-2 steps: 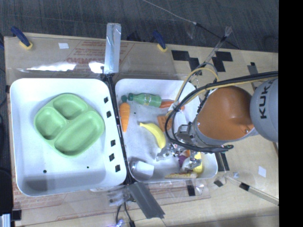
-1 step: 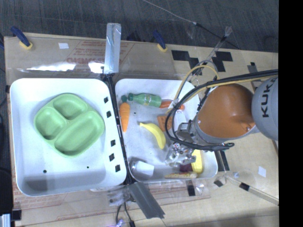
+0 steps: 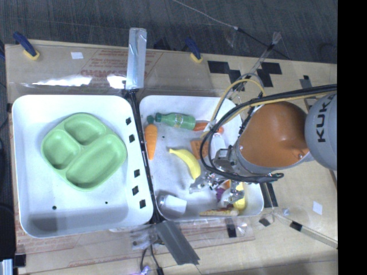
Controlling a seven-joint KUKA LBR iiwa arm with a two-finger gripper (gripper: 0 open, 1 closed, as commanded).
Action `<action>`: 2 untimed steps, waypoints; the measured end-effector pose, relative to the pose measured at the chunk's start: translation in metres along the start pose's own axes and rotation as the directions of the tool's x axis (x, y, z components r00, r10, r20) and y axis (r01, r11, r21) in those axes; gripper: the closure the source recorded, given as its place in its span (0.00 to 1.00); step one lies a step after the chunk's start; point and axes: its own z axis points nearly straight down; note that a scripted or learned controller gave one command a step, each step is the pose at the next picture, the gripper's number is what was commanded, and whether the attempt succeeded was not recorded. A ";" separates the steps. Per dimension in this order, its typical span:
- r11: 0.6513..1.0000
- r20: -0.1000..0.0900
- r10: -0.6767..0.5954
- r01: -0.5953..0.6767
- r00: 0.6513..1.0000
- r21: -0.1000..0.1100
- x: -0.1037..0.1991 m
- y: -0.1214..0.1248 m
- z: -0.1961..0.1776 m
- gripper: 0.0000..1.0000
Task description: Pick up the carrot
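Note:
The carrot (image 3: 150, 141) is orange and lies lengthwise along the left wall of the right bin (image 3: 172, 105), just below the cap end of a green bottle. My gripper (image 3: 217, 189) hangs low over the bin's front right part, well to the right of the carrot and apart from it, among small items. The grey arm with its orange band (image 3: 272, 133) and looping cables covers the bin's right side. Nothing that I can make out sits in the gripper.
A green bottle (image 3: 172, 120) lies at the bin's back and a banana (image 3: 186, 160) in the middle. A white cup (image 3: 172, 204) rests at the front left, with small yellow and purple pieces (image 3: 238, 202) by the gripper. The left bin (image 3: 23, 153) holds a green divided plate (image 3: 84, 150).

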 end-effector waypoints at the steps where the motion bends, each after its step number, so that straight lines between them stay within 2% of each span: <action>1: 0.999 -0.004 0.043 -0.043 0.999 -0.001 0.015 -0.037 -0.002 0.00; 2: 0.996 -0.003 0.090 -0.090 0.996 0.000 0.019 -0.029 -0.029 0.00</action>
